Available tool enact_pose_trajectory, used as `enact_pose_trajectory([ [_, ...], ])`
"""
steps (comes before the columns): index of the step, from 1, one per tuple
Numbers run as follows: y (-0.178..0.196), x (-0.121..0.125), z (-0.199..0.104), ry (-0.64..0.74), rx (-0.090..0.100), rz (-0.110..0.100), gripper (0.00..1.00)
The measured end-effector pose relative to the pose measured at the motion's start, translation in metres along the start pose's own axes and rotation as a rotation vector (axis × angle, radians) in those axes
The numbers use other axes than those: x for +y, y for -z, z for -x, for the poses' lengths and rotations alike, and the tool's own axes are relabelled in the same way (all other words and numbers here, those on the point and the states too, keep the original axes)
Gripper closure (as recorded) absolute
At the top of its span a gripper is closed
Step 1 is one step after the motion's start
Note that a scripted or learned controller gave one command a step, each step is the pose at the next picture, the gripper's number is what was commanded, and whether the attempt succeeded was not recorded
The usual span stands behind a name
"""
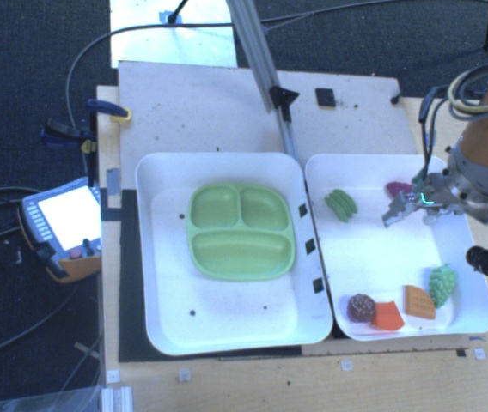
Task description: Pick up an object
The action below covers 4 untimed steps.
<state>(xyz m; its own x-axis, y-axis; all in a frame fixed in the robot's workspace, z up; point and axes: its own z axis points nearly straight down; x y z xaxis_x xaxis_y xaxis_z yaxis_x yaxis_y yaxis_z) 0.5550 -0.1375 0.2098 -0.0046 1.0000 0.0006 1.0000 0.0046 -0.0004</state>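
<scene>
From my feed: left bin [154,256] holds a green divided plate [242,232], lying flat, two small compartments toward the far side and one long one toward the near side. Small black clips [310,245] sit along the seam where the two bins meet. Behind the bins is a pale board [201,110] with a small black square [326,98] near its far edge. A slanted metal pole [257,41] crosses the board. Blue-and-yellow clamp [111,110] at the board's left corner. Handheld pendant [62,228], screen lit, lies on dark carpet [29,41] left of the bench, among cables [76,67]. A light sheet [171,20] lies beyond the board.
</scene>
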Motion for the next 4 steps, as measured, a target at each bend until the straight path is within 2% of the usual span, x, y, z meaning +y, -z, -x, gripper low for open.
enact_pose_trajectory([
  [1, 0.001, 0.0, 0.0, 0.0, 0.0, 0.002, 0.0],
  [3, -0.093, 0.002, 0.012, -0.004, -0.001, -0.001, 0.0],
  [4, -0.123, 0.004, 0.012, -0.004, -0.001, 0.005, 0.0],
])
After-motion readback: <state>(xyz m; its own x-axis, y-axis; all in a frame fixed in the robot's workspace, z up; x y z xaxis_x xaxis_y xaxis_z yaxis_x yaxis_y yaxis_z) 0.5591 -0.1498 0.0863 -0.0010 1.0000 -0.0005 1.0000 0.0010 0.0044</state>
